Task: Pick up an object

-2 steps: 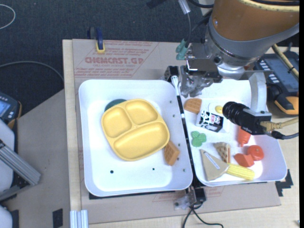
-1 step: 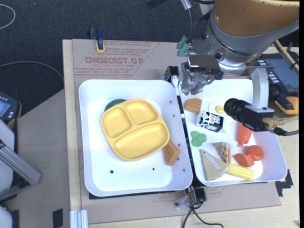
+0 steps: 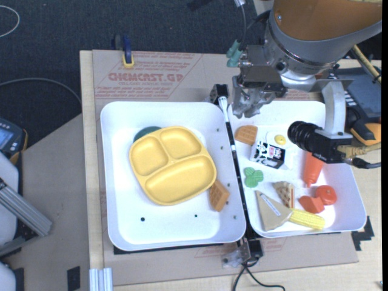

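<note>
Gripper (image 3: 245,107): over far-left corner of R bin, close to the wall btwn bins; open or clenched, can't tell from this angle.
R bin (image 3: 357,214): holds most of the pickable items.
Bread piece (image 3: 246,134): tan, closest item to gripper, just near of it, not touching.
Cow-print box (image 3: 268,153): right of bread piece; yellow disc (image 3: 279,140) at its far-right corner.
Green toy (image 3: 253,176): near of box, by left wall.
Orange cone (image 3: 312,170): right side of bin; red pieces (image 3: 320,199) just near of it.
Pizza slice (image 3: 284,193), beige wedge (image 3: 268,214), corn cob (image 3: 307,219): along near edge, wedge touching cob.
L bin (image 3: 115,162): yellow divided plate (image 3: 173,164) in middle; teal item (image 3: 145,132) poking out under plate's far-left edge; waffle piece (image 3: 219,196) against plate's near-right edge.
</note>
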You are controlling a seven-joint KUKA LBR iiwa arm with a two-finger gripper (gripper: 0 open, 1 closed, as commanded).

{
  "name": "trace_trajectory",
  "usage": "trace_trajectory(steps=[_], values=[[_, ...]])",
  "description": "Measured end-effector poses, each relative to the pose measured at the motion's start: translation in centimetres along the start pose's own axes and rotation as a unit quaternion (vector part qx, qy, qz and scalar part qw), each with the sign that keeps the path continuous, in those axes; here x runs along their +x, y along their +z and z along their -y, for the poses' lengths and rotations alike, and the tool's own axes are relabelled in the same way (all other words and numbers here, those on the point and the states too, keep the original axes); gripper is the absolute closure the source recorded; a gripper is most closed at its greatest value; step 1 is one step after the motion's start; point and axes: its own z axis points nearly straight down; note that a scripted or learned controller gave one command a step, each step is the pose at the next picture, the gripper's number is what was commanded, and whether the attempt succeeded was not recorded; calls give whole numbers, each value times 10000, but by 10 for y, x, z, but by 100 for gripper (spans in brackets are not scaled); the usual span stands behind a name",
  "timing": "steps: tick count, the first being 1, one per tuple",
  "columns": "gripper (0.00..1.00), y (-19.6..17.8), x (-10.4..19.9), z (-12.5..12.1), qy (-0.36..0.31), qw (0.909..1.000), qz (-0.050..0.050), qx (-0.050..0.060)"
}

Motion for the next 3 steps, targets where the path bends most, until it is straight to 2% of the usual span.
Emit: trace_trajectory(steps=[1, 2, 3], values=[[100, 115, -32, 5, 72, 9999, -60, 42], [100, 78, -1, 10, 24, 10000, -81, -42], [100, 71, -1, 8, 34, 10000, -68, -21]])
